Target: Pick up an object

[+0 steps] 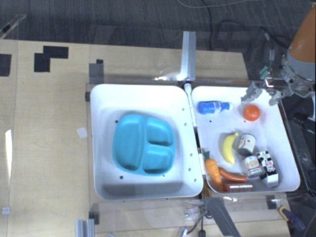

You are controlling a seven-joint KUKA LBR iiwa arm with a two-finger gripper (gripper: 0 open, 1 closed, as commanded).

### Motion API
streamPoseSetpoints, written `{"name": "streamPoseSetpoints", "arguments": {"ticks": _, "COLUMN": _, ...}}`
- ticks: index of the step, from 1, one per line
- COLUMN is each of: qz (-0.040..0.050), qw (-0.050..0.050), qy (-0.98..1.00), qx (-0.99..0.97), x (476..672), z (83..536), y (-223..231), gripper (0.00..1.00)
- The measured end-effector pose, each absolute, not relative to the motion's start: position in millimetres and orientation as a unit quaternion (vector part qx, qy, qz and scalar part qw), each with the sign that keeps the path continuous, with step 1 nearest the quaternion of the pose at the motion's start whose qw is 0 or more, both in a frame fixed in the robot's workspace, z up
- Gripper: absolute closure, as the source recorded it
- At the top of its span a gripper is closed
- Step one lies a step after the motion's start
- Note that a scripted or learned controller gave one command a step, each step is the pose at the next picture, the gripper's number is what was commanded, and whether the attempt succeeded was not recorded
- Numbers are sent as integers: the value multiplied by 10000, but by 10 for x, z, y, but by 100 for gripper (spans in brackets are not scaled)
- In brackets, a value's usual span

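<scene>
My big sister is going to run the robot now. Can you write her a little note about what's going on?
End effector: open, holding nothing, above the right bin's far edge, over the orange ball.
Right bin: blue bottle, banana, carrot, small can and other small items.
Left bin: blue divided plate.
Done: nothing picked yet.
Left: lower, grasp one object, lift.

Blue divided plate in the white left bin; right bin holds a blue bottle, orange ball, yellow banana, orange carrot.
</scene>
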State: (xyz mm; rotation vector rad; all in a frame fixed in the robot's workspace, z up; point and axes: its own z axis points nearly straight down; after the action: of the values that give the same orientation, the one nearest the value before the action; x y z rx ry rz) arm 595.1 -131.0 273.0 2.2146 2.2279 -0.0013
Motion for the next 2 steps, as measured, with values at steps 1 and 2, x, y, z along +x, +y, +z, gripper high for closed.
{"name": "streamPoseSetpoints", "arguments": {"ticks": 1, "qz": 4, "qw": 14, "qy": 7663, "qx": 6425, "x": 5648, "z": 2823, "y": -1822, "gripper": 0}}
{"name": "streamPoseSetpoints", "arguments": {"ticks": 2, "qz": -8, "qw": -18, "qy": 7581, "qx": 6521, "x": 5588, "z": 1385, "y": -1638, "gripper": 0}}
